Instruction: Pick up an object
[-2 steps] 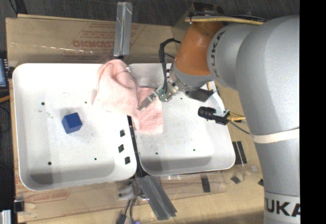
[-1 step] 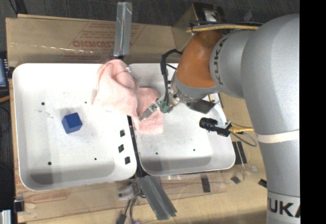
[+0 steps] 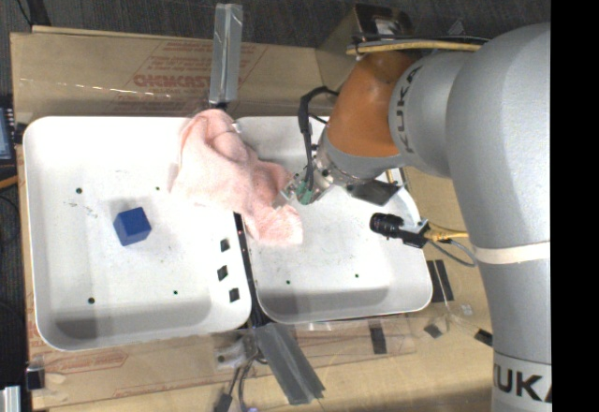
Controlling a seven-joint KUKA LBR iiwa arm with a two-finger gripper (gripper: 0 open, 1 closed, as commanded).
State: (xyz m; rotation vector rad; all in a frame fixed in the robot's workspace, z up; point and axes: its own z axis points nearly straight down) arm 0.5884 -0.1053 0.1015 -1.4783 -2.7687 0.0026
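A pink cloth lies crumpled over the divider between the two bins, spilling into both. A blue cube sits in the left bin. My gripper is low in the right bin, its tip touching the cloth's right edge. The orange band and grey wrist hide much of the gripper from above.
A black cable and connector hang off the arm over the right bin. A grey post stands behind the bins at the divider. Cardboard lies under and behind the bins. The big grey arm link covers the right side.
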